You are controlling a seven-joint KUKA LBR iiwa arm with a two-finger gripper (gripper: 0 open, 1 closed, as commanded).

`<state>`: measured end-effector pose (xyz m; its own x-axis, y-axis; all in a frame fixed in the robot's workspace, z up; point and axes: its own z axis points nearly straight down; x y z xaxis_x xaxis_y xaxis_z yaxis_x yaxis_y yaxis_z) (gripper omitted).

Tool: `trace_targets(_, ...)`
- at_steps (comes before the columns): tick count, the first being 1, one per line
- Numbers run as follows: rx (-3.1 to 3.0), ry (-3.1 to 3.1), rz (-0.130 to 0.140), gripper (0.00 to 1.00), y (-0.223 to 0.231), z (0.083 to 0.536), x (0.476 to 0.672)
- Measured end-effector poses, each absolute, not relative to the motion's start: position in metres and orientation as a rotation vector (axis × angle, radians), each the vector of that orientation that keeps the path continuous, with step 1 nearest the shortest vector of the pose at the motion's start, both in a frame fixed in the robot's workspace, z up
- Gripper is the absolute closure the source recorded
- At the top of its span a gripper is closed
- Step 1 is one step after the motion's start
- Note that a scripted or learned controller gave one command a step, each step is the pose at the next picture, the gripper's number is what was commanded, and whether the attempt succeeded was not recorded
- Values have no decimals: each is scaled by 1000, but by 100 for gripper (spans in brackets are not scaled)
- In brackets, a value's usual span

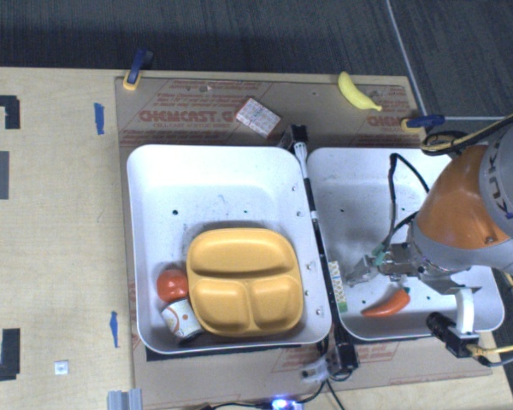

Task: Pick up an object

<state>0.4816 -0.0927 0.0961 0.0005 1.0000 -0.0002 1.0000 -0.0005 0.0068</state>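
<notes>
**Inspector A:** Report the bench.

**Inspector B:** 2 shallow white bins sit side by side on a brown cardboard sheet [197,109]. The left white bin [154,186] holds a yellow plastic tray with 3 compartments [244,278], lying in its near half. At the tray's left edge are a red-orange round object [172,284] and, just nearer, a small white and orange cylinder-like item [180,318]; both touch or nearly touch the tray.

**Inspector A:** And the right white bin [359,178]?

**Inspector B:** It holds a slim orange-red chilli-shaped object [386,304], lying near the bin's near wall, its tapered end pointing left. The grey arm with the orange band [462,207] reaches in from the right.

**Inspector A:** State of the hand?

**Inspector B:** The hand [369,267] is low in the right bin, just beyond the chilli-shaped object on its far-left side. Its metal fingers [359,272] appear spread apart, with nothing between them. The chilli-shaped object lies free on the bin floor.

**Inspector A:** Outside the bins?

**Inspector B:** A yellow banana-shaped object [357,92] on the cardboard's far right; a small chequered square card [257,116] far of the left bin.
</notes>
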Motion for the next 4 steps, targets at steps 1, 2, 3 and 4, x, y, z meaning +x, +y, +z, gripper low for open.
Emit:
trace_targets(1,2221,2222,3,0,-92,86,480)
trace_targets(2,2222,2220,2,0,-92,86,480)
trace_targets(3,2221,2221,3,0,-92,86,480)
trace_targets(4,2218,2219,6,100,-92,96,482)
